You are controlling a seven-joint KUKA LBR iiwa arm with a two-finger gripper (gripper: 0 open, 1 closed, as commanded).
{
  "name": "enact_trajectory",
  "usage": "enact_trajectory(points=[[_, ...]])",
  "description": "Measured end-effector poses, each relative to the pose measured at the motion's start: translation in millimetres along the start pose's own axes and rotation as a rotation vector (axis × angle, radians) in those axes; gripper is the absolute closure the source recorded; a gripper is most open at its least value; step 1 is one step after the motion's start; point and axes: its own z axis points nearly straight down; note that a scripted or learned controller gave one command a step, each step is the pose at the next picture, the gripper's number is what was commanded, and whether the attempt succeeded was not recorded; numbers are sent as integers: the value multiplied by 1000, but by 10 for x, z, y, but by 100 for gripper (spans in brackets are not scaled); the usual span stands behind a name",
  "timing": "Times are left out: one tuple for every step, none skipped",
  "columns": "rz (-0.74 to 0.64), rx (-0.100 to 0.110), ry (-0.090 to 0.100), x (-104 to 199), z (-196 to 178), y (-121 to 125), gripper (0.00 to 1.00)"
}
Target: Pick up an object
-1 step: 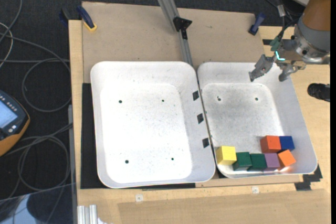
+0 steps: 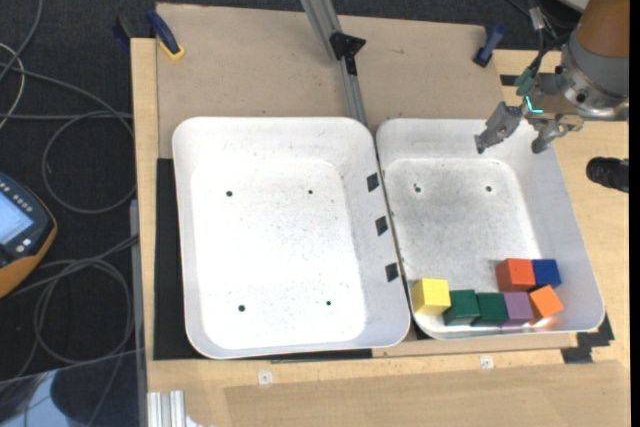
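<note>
My gripper (image 2: pixel 520 135) hangs over the far right corner of the right bin (image 2: pixel 470 195), fingers spread apart and nothing between them. Several small blocks lie clustered along that bin's near edge: a yellow block (image 2: pixel 432 294), two green blocks (image 2: pixel 476 307), a purple block (image 2: pixel 517 306), a red-orange block (image 2: pixel 517 272), a blue block (image 2: pixel 546 271) and an orange block (image 2: pixel 546 301). The gripper is well back from the blocks, towards the bin's far end.
The left bin (image 2: pixel 270 235) sits beside the right one, with black clips (image 2: pixel 381 225) along the shared edge. A slanted metal pole (image 2: pixel 318 5) rises behind the bins. Blue clamps (image 2: pixel 166 37) hold the board's far corners. Cables lie on the floor at left.
</note>
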Motion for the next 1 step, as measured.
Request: enact_trajectory(points=[[0, 7, 1, 98, 578, -5, 0]])
